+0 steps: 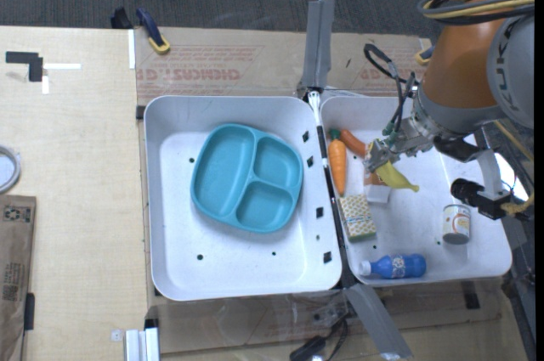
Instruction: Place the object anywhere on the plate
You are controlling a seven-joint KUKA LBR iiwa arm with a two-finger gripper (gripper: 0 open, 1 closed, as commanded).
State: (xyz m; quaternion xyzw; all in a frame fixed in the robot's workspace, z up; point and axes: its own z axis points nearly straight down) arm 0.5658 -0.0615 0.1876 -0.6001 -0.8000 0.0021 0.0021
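**Gripper low over the banana, plate waiting in the other bin**

Blue bottle (pixel 393 267) lay nearest the camera, in the right bin (pixel 489 267), nearer than the banana (pixel 395 176). Beyond it sat a yellow-green box (pixel 358 217) and a small can (pixel 456 224), print too small to read. Banana lay mid-bin, carrots (pixel 339 160) just beside it on the plate side. Gripper (pixel 384 155) hung right over the banana's upper end; whether its fingers were open or closed could not be told. Blue plate (pixel 247 177), three compartments, sat bare in the left bin (pixel 165 206), well apart from the banana. Judged: a sound grasp should take the banana across its middle, clear of the carrots. Farthest back, cardboard (pixel 221 62) carried reversed red lettering, not legible.
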